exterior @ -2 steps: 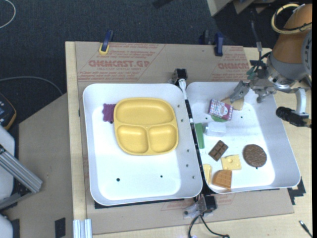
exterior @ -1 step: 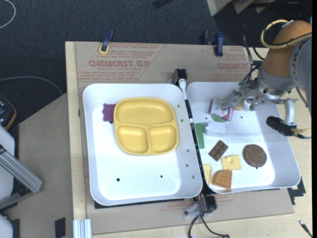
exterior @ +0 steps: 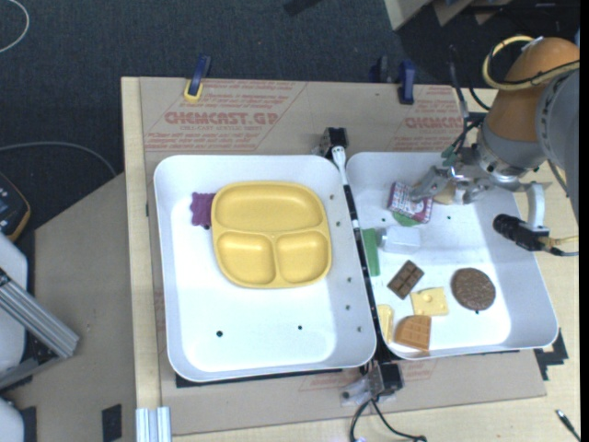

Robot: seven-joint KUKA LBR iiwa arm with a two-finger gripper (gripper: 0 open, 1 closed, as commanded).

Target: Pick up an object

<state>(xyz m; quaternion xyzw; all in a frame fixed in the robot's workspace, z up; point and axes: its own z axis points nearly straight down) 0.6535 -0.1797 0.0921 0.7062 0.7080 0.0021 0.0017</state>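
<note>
My gripper [exterior: 444,184] hangs low over the back of the right bin [exterior: 515,334], reaching in from the right under the arm's orange band. Just left of it, touching or nearly touching, lies a pink and white packet [exterior: 409,202]. Nearer the front of this bin lie a brown chocolate piece [exterior: 405,279], a yellow cheese slice [exterior: 430,301], a waffle piece [exterior: 413,332] and a round brown cookie [exterior: 473,288]. A green item [exterior: 371,250] and a white item [exterior: 402,239] rest by the bin's left wall.
The left bin [exterior: 184,339] holds a yellow divided plate [exterior: 271,232] with a purple item [exterior: 202,208] at its left side. A black cylinder [exterior: 520,232] on the arm juts over the right bin's right part. Clamps sit at the board's back edge.
</note>
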